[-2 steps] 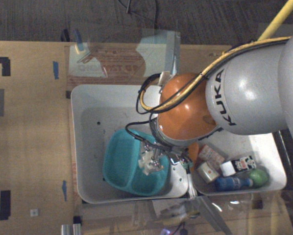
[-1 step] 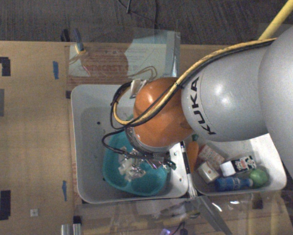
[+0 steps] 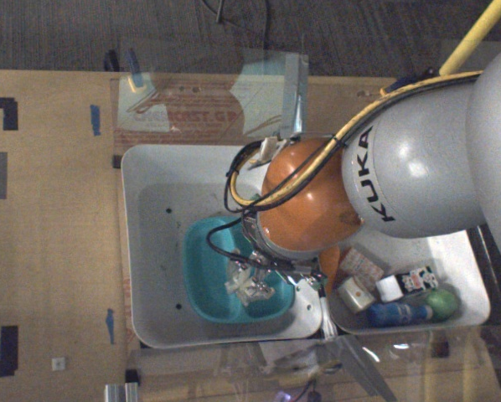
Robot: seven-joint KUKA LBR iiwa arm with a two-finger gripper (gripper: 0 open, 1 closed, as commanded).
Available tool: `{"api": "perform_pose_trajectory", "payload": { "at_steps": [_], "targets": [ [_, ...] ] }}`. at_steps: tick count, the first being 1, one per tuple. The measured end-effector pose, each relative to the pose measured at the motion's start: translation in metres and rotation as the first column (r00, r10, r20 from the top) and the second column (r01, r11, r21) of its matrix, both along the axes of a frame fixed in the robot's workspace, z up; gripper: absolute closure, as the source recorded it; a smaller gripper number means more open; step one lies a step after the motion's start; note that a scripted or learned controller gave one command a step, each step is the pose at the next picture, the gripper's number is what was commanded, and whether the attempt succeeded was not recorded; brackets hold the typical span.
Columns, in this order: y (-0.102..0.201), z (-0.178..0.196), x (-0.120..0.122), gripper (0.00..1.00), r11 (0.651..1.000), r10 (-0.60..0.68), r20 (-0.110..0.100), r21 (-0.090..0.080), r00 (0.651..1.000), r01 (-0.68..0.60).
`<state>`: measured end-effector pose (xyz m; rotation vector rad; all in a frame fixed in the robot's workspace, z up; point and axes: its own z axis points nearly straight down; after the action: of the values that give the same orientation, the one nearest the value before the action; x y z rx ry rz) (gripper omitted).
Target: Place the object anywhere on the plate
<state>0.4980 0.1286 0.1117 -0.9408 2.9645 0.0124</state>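
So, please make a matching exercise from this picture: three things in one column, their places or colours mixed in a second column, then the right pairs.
Things:
1. plate
2. green ball
3. blue bottle

Descriptions:
A. lying on its side in the right bin
B. teal, in the left bin, under the gripper
C. round, at the right bin's front right corner

Pairs: 1-B, 2-C, 3-A
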Motion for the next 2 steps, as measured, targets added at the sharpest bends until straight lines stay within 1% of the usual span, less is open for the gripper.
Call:
{"api": "perform_pose_trajectory", "payload": {
  "at_steps": [1,2],
  "targets": [
    [-0.084,0.086,-0.003,1.0,1.0,0.012,-0.024,-0.015,1.0,-0.012],
    [-0.068,0.106,0.028,1.0,0.963,0.27,-0.02,-0.014,0.963,-0.27]
  ]
}}
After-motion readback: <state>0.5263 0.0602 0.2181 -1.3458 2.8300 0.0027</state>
